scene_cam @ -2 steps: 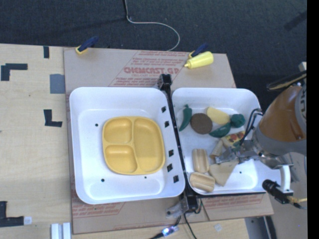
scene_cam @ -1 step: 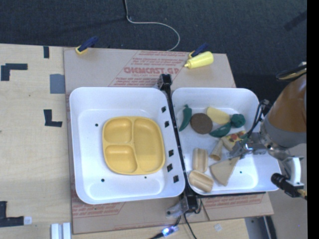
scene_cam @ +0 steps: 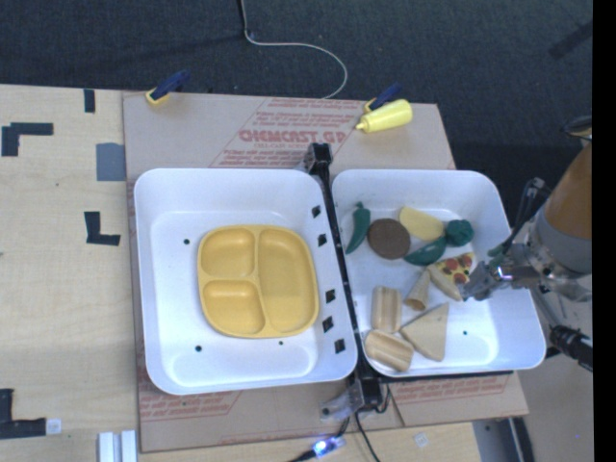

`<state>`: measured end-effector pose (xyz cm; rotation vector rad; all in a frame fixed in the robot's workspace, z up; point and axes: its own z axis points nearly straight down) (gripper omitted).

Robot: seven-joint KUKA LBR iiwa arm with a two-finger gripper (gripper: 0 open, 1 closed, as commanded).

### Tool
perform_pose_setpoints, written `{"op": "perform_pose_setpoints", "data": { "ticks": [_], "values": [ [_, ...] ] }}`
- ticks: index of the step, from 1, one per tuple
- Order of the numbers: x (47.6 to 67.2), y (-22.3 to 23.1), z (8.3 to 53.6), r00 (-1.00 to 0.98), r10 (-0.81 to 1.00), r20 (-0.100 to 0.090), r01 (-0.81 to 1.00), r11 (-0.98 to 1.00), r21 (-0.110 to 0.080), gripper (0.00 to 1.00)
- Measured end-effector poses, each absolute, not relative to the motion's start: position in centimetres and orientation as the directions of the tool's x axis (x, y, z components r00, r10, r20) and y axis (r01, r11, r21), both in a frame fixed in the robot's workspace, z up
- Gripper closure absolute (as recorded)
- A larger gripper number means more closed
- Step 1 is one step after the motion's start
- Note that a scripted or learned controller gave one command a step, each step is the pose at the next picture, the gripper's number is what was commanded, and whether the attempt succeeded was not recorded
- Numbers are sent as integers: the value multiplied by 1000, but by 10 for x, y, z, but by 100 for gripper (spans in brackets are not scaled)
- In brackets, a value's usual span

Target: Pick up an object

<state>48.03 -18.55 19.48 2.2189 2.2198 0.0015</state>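
Nearest the camera, in the right bin (scene_cam: 515,349), lay a round bread slice (scene_cam: 388,351) and a pale wedge (scene_cam: 428,331) that looked like cheese. Just behind them stood a small bread roll (scene_cam: 385,307) and a little cone (scene_cam: 418,291). A pizza slice (scene_cam: 450,273) lay close to the gripper (scene_cam: 478,284), which hung low over the right side of that bin, just beside the pizza slice. I could not tell if the gripper was spread or pressed together, and nothing showed between its tips. Farther back sat a brown round cookie (scene_cam: 389,239), a green pepper (scene_cam: 359,226), a yellow piece (scene_cam: 421,223) and a green leafy thing (scene_cam: 444,241). The left bin (scene_cam: 159,258) held a yellow tray (scene_cam: 258,281) with three parts. The pizza slice was the closest thing to grab. It looked like a light, hard toy, flat and maybe a bit slippery. I think the best place to pinch it was across its two straight sides, near the wide end
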Motion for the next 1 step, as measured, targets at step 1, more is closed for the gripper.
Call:
{"op": "perform_pose_setpoints", "data": {
  "ticks": [1],
  "values": [
    [481,-185,226,-2,1000,-1,1000,2,2,100]
  ]
}}
